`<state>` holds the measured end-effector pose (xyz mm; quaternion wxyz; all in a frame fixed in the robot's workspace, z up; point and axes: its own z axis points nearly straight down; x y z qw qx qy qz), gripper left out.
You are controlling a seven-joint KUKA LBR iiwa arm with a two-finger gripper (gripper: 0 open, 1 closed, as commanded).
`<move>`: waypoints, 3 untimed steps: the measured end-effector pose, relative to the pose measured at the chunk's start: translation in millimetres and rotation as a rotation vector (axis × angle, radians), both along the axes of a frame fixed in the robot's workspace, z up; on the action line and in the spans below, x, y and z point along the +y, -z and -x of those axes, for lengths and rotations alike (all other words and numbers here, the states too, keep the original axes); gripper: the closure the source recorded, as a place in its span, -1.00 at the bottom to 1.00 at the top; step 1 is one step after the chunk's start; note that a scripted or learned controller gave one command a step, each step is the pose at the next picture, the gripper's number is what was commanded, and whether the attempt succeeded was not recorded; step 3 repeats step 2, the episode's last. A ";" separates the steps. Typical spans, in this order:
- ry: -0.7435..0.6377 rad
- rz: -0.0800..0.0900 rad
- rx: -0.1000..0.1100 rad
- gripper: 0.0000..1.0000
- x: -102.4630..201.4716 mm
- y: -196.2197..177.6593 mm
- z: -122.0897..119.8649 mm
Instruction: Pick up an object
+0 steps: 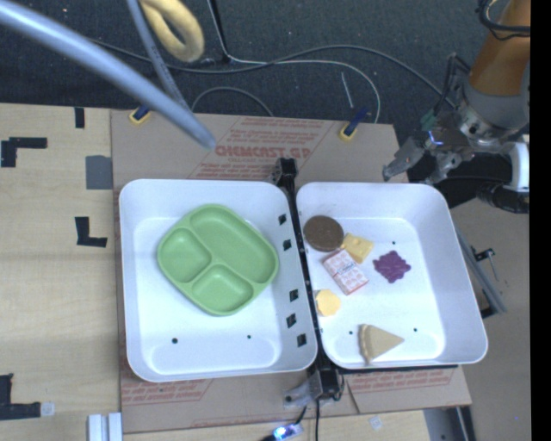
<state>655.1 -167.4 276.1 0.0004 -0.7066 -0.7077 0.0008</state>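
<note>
The right bin (430,293) holds several small items: a brown round disc (323,232), a yellow block (360,249), a pink-and-white checked piece (346,275), a purple cluster (393,265), a small yellow round piece (327,302) and a tan wedge (377,341). My gripper (422,162) hangs above the right bin's back right corner, away from all the items. Its fingers stand spread open with nothing between them.
The left bin (146,336) bears a green divided plate (218,257). A grey pole (103,60) slants across the upper left, with a yellow object (175,26) near it. Cables (258,60) run over the dark floor behind the bins. Cardboard (250,146) lies under both bins.
</note>
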 end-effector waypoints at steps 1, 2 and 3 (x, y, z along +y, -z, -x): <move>-0.001 0.000 0.004 -1.00 2.6 50.3 -8.9; 0.000 0.000 0.002 -1.00 8.6 94.9 -9.9; 0.000 0.000 0.002 -1.00 8.6 94.9 -9.9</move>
